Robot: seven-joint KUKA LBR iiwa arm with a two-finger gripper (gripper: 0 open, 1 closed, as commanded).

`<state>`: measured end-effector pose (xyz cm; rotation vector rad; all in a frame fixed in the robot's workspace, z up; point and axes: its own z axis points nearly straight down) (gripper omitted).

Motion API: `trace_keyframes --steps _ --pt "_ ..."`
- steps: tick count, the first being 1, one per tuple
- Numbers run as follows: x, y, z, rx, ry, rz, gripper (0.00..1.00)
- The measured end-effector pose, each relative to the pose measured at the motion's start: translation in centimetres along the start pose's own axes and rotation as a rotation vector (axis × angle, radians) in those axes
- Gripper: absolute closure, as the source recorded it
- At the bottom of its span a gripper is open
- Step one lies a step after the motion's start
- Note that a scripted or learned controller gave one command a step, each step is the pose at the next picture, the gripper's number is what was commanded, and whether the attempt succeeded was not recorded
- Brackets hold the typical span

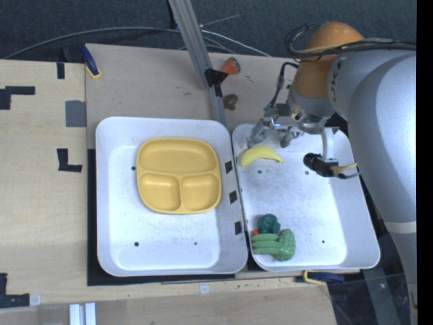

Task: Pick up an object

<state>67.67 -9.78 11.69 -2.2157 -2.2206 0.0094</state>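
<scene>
Inspecting from largest to smallest, as follows.

Arm (pixel 379 114): reaches in from the right and bends over the far end of the right bin, which puts its wrist above the banana; judged to be positioned for a grasp there.

Bench (pixel 40 181): bears both bins side by side, their inner rims touching.

Left bin (pixel 108 249): holds a yellow tray (pixel 179 175), lying flat toward the far side; too wide and flat to be a likely pick.

Right bin (pixel 338 235): holds the loose items, so the work is judged to belong here.

Green toy (pixel 276 241): rests in the near left corner of the right bin, well apart from the claw; not the present target, by its distance.

Banana (pixel 260 156): the task's likely object; lies flat on the bin floor at the far left, near the rim, just below the claw in this view.

Claw (pixel 274 133): the fingers appear spread, one to the left above the banana's end and one to the right. Nothing is seen between them. Contact with the banana cannot be confirmed from this angle.

Stage: pick not yet made; a descent and closure remain.

Risk: the curved banana beside the bin wall may slip from the fingers.
</scene>
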Motion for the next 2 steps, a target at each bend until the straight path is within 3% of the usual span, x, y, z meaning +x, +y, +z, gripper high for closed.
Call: trace_keyframes --steps 1,2 --pt "-0.14 -0.17 2.70 0.008 -0.001 0.002 0.00" --pt "-0.11 -0.22 1.74 0.009 -0.002 0.000 1.00"
